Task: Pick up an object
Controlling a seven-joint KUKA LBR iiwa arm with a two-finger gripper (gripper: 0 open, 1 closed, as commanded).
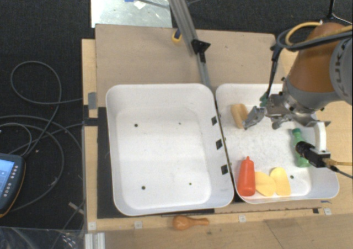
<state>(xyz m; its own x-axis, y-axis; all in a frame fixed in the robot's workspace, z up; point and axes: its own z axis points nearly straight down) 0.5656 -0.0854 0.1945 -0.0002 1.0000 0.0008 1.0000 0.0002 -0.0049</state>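
The right bin [259,143] holds a tan cylinder [239,114] at its far left. A red bottle [246,176] and two yellow pieces [265,184] [281,180] lie along its near wall, and a green object [300,151] lies at its right side, partly hidden by the arm. My gripper [264,120] hangs over the middle of this bin, just right of the tan cylinder. It is open, with nothing between its fingers. The left fingertip [252,119] is close to the cylinder but apart from it.
The left bin [118,148] sits beside the right one, their walls meeting at the middle. A slanted grey pole [185,16] crosses the far edge. A small orange object [190,221] lies on the bench in front of the bins. Cables lie on the floor at left.
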